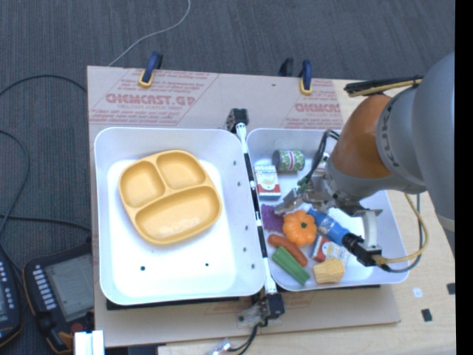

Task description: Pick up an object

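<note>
Orange ribbed pumpkin [300,228] sits just below the metal tool [307,197]; its grip state seems unreadable.

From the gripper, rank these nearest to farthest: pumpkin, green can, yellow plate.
1. Pumpkin, right bin, just below the gripper.
2. Green can, right bin's far end.
3. Yellow plate, left bin.

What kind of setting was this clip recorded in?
Probably a robotics lab: a plywood bench clamped over grey carpet, two shallow white bins, toy food such as a small orange pumpkin, and a handheld control pendant alongside.
</note>
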You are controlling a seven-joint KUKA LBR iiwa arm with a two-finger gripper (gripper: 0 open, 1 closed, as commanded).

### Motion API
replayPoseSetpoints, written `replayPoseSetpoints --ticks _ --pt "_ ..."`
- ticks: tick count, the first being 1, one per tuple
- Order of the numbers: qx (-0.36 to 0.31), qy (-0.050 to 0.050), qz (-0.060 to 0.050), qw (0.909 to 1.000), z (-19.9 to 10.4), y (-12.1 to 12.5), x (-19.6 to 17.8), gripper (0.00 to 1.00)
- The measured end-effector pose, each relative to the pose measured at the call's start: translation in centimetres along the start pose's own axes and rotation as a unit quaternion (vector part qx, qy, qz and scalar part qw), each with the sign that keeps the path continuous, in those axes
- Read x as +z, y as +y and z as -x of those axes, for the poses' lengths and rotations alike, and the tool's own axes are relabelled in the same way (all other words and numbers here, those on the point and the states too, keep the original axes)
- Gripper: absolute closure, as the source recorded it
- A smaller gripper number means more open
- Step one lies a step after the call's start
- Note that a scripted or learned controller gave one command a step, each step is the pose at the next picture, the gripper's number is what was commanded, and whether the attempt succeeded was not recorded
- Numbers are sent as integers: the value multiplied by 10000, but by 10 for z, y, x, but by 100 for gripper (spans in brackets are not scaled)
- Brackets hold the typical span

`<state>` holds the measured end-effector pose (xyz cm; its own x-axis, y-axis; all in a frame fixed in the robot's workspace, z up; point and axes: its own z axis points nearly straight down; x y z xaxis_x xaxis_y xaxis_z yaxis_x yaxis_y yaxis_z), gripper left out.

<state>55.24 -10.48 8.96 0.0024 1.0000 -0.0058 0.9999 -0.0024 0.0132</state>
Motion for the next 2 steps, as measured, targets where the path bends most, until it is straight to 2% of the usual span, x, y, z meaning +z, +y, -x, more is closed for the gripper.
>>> replayPoseSetpoints --ticks 1,2 --pt "0 -2 5 10000 0 1 -10 100" --pt "0 -1 3 10000 0 1 -10 0"
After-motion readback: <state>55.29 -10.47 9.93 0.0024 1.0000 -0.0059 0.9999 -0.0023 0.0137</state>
